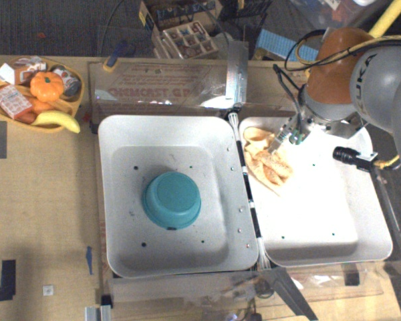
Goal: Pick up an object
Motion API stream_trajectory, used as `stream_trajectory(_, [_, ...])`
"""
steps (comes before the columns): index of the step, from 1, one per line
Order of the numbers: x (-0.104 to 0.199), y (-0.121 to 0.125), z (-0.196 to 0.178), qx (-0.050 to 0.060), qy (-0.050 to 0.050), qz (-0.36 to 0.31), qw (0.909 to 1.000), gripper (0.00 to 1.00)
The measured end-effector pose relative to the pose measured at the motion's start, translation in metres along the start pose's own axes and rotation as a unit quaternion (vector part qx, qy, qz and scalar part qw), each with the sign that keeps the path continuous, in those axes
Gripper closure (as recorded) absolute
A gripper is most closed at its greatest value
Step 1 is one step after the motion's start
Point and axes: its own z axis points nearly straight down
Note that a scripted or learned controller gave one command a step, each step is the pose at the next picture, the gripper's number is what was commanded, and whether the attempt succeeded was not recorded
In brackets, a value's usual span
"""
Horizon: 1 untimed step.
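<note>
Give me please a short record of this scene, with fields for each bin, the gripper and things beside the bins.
left bin: one teal bowl, upside down, near the middle
right bin: a tan, crumpled object at its upper left corner
gripper: low over the tan object; grasp unclear
off the bins: dish of toy food at upper left of the bench

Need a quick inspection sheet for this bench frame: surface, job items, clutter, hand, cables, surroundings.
Surface: two white bins, left bin and right bin, side by side on a wooden bench.
Job's things: teal bowl upside down in left bin; tan cloth-like item at right bin's upper left.
Clutter: fruit basket on the bench at far left.
Hand: down at the tan item; grip unclear.
Cables: black cable looping by the arm.
Surroundings: boxes and crates behind the bench.
</note>
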Motion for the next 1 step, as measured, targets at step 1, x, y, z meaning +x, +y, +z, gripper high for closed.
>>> stream_trajectory(1, [0.0446,0.0218,-0.1017,0.005,0.004,0.063,0.998,1.0])
